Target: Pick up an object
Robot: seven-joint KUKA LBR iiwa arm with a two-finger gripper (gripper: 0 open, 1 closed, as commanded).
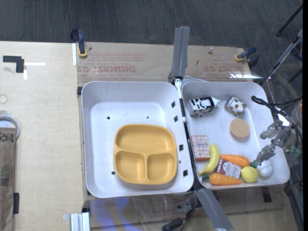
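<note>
Two white bins sit side by side, and we judge the pick to be in its approach step, nothing lifted yet. Left to right: the left bin (96, 129) holds a yellow divided plate (145, 154). The right bin (219, 88) holds a black-and-white toy cow (202, 105), a spotted toy (236, 106), a tan disc (239, 128), a small carton (199, 147), a banana (211, 159), two carrots (234, 160), a red packet (228, 169), a lemon (250, 174) and a pale round object (265, 169). The gripper (270, 149) hangs at that bin's right edge, just above the pale object; we cannot tell its finger spacing. Next, we would descend squarely over one item.
</note>
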